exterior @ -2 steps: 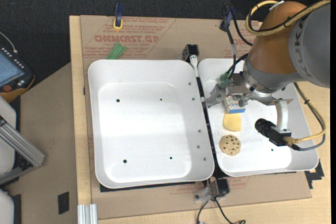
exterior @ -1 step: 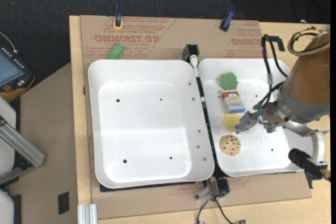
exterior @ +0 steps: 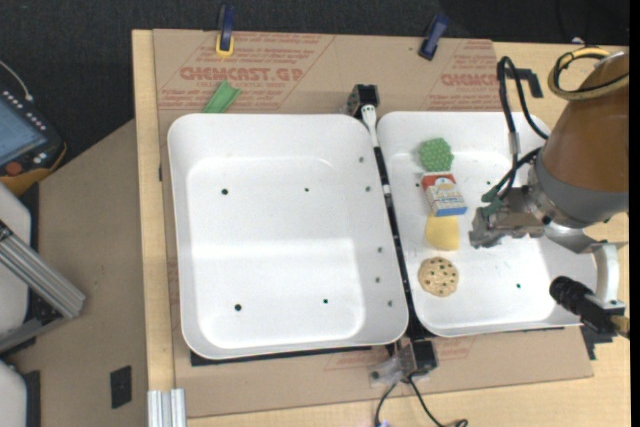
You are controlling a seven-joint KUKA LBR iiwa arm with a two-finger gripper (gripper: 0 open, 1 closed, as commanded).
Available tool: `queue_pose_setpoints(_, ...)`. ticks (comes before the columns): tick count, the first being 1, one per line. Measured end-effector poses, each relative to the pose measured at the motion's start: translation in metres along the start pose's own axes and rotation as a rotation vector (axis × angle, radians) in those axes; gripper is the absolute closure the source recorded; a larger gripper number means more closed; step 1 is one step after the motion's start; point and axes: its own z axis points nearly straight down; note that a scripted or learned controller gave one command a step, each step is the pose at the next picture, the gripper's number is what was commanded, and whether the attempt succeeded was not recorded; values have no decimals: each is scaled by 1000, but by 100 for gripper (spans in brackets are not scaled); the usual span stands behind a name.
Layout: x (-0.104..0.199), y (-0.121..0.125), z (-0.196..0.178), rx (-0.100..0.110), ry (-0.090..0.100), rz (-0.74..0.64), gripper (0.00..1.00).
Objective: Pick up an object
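The pincer (exterior: 487,223) hung low over the right bin (exterior: 520,310), at the end of the grey arm (exterior: 590,155) with its orange band. It was a dark, blurry lump from above, so I cannot tell how it was set. Nothing could be seen caught in it.

Just to its left lay a yellow block (exterior: 443,233), near it but not touching. Right above that block, and touching it, lay a small box (exterior: 444,194) with a red top, a white middle and a blue bottom. Its writing was too small to read. Further up from the box sat a bumpy green ball (exterior: 435,154). Below the yellow block, down and left of the pincer, lay a round cookie (exterior: 438,276) with dark chips.

All four things sat in a line down the left side of the right bin. Further left of the pincer was the left bin (exterior: 190,215), white like the other.

Both bins sat on a brown cardboard sheet (exterior: 330,65). Red letters on it read "CHEMCAST G.P". Two blue clamps (exterior: 433,35) held its far edge, one with a yellow tip (exterior: 225,33). A small green thing (exterior: 220,97) lay on the cardboard, well away to the upper left.
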Motion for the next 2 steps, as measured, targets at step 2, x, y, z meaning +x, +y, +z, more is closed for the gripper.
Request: queue_pose_setpoints(2,127,46,-148,-13,4,-10,100)
